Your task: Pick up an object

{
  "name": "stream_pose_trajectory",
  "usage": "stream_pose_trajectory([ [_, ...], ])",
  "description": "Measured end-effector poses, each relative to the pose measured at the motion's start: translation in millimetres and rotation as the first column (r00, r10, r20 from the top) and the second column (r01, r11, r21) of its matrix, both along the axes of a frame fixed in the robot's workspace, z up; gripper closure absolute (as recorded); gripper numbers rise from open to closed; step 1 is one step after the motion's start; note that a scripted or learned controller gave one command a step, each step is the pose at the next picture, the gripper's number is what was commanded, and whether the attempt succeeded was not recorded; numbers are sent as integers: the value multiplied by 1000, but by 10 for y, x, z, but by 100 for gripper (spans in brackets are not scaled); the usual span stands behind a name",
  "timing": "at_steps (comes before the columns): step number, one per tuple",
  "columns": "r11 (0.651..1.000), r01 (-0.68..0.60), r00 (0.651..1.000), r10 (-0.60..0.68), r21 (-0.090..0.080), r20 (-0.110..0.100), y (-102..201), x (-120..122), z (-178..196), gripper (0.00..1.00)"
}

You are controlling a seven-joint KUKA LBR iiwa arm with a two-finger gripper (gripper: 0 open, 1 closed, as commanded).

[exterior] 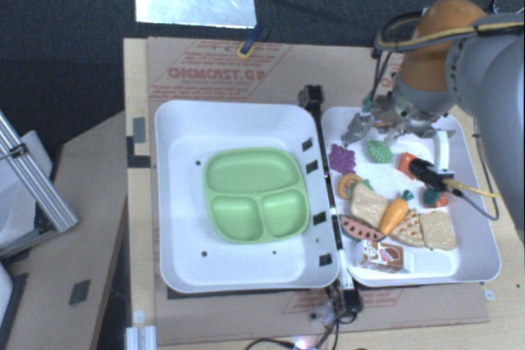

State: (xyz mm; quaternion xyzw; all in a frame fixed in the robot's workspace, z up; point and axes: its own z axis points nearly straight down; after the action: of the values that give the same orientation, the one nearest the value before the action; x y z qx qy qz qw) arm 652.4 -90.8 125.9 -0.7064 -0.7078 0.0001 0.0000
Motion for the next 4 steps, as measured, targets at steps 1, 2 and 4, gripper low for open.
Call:
stream_pose_trajectory([
  [1, 1000, 0, 1000, 1, -7, 15, -23, 50, -345, 0],
  [2, 1000, 0, 1000, 0, -9, 29, -29, 84, -192, 100],
  [4, 1000, -2, 1000, 2, -1, 7, -86, 171, 808, 100],
])
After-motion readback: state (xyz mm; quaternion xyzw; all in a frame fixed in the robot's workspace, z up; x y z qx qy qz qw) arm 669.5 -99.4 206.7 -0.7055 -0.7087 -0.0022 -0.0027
